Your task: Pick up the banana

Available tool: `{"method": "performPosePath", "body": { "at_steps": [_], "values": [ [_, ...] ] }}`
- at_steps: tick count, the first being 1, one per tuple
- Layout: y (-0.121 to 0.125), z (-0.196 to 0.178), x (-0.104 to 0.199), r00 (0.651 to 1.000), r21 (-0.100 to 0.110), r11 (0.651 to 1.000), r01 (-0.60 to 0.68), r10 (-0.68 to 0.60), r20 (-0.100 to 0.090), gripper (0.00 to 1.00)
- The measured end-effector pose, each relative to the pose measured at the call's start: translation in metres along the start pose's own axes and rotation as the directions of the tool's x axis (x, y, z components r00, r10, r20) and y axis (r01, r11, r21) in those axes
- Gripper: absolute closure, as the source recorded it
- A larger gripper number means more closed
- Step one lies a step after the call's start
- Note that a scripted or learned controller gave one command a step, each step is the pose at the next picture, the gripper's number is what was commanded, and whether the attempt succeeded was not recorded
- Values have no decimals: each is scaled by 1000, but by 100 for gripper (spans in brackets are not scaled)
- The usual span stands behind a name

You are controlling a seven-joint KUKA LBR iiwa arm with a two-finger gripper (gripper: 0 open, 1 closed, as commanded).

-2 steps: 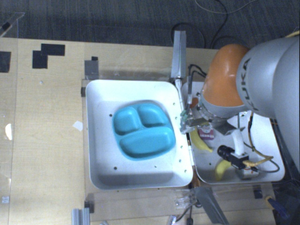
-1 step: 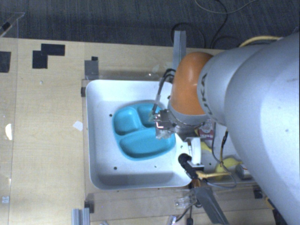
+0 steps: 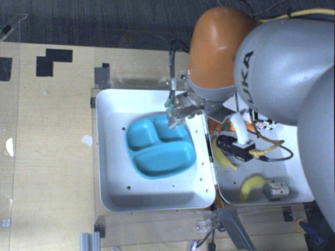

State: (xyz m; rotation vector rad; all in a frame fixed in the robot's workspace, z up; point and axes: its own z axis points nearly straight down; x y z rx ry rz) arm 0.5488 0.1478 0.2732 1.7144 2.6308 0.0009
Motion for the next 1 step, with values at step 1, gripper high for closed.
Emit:
{"method": "performPosePath", "body": {
  "at_steps": [1],
  "values": [
    [57, 27, -32, 960, 2, 960, -282, 282, 1, 100]
  ]
}}
